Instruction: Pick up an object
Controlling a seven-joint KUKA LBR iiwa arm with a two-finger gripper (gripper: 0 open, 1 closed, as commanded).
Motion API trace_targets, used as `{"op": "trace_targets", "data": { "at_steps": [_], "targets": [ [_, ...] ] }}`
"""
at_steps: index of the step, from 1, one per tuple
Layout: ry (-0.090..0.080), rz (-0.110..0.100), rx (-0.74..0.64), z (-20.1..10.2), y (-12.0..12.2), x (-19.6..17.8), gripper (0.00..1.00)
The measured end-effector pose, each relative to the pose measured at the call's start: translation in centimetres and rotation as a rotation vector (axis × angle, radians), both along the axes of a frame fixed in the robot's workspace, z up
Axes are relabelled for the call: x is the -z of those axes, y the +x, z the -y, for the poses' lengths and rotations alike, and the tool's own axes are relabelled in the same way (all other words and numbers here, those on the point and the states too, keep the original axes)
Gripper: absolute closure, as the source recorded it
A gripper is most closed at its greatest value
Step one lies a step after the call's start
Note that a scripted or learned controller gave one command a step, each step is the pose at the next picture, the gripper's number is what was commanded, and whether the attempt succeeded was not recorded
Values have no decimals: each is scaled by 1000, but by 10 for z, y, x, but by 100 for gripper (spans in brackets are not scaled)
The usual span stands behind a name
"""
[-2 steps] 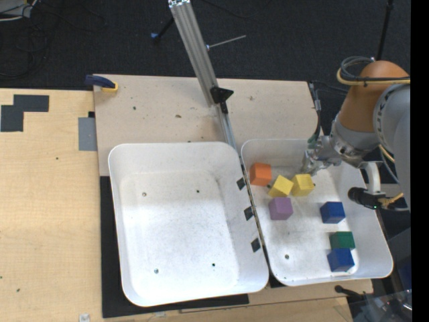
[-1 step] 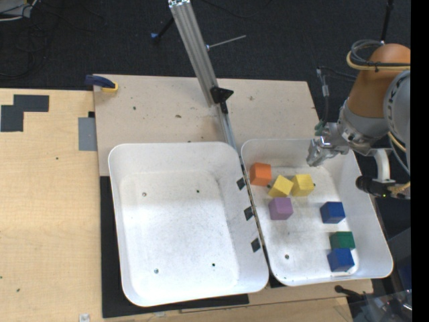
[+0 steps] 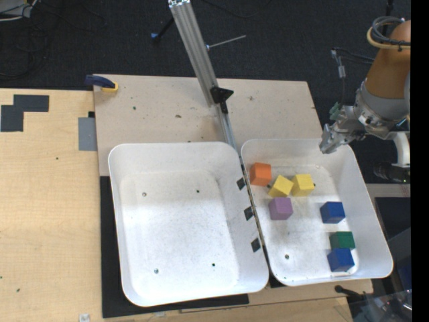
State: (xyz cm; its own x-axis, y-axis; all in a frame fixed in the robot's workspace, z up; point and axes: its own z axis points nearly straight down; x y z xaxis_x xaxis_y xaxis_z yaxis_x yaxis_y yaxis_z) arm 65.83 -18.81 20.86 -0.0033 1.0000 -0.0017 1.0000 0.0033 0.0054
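At the far left the wooden tabletop point(image 3: 47, 200) carries a few dark grey patches, and a small blue and yellow clamp point(image 3: 101, 82) sits at the back edge of the paler board behind the bins. The left bin point(image 3: 134, 159) lies next, its white floor showing nothing but fine dark specks. From behind the seam between the two bins a silver aluminium rail point(image 3: 194, 42) rises at a slant toward the upper left, with a checkered tag at its top end. The right bin point(image 3: 372, 206) holds all the blocks: an orange cube point(image 3: 261, 174) sits nearest the dividing wall, a yellow cube point(image 3: 281, 186) lies just beside it and touches a second yellow cube point(image 3: 303, 183), and a purple cube point(image 3: 280, 208) rests just in front of the first yellow one. Further right a blue cube point(image 3: 332, 212) stands apart, and near the front corner a green cube point(image 3: 343, 239) touches another blue cube point(image 3: 340, 259) in front of it. At the right the arm reaches in, and the gripper point(image 3: 330, 141) hangs over the back right rim of that bin, well apart from every block and with nothing between its fingers; how far it is open I cannot tell.
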Motion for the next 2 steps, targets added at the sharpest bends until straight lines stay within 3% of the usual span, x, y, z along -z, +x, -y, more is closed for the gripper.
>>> {"op": "trace_targets", "data": {
  "at_steps": [1, 2],
  "targets": [
    [0, 0, -2, -6, -1, -62, 100],
    [1, -4, -4, -5, -1, -79, 100]
  ]
}}
